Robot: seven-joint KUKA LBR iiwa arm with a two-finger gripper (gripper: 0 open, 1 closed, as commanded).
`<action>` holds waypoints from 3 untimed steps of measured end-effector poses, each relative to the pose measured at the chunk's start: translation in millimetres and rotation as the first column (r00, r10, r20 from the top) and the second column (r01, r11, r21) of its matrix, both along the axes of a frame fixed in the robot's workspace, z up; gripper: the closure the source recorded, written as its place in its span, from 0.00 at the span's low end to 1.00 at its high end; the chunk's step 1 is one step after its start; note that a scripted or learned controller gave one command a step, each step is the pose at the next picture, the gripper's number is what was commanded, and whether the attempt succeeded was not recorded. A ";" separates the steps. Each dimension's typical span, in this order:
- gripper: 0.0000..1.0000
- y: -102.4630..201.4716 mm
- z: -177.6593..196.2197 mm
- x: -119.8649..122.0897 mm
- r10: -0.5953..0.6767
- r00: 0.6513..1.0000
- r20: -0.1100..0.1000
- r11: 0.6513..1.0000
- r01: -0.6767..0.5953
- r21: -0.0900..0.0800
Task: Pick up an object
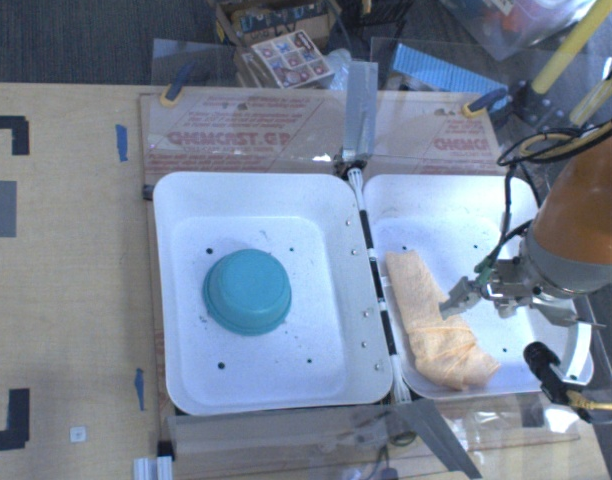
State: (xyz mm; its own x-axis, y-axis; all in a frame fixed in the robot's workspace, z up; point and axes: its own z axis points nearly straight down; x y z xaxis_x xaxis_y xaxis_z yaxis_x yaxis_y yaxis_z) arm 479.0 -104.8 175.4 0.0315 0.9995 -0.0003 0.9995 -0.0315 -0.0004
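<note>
Right now the gripper (464,300) hangs over the right bin (426,208), coming in from the right side. Its tip sits just beside the cloth (431,320), close to the cloth's right edge, about halfway down. I cannot tell if it is touching the cloth, and I cannot tell how the gripper is set from this view.

The cloth is tan and yellow and lies along the left side of the right bin, close to the wall between the two bins. Its far end is flat. Its near end is bunched up and lumpy.

I think the cloth is soft and light. It would bend and droop when lifted, not stay stiff. It should not break or slip much. A good place to grab looks like the bunched near end, where the folds stand up and give something to pinch. The flat part would be harder to catch.

A blue bowl (248,290) sits upside down in the middle of the left bin (186,203). It looks hard, smooth and round, so it may slip away. Nothing is picked up yet.
</note>
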 end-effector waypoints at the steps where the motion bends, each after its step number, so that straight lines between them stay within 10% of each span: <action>1: 0.00 -24.1 -84.6 9.4 0.015 1.000 0.013 1.000 -0.015 0.000; 2: 0.00 1.0 -83.7 69.5 0.156 0.988 0.016 0.988 -0.156 -0.006; 3: 0.00 46.3 9.2 25.6 0.214 0.977 0.001 0.977 -0.214 -0.001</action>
State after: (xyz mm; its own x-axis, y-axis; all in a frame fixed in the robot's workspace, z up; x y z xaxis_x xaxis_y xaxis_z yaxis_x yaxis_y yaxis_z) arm 504.6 -58.5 184.6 -0.1835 0.9830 -0.0008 0.9830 0.1835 0.0010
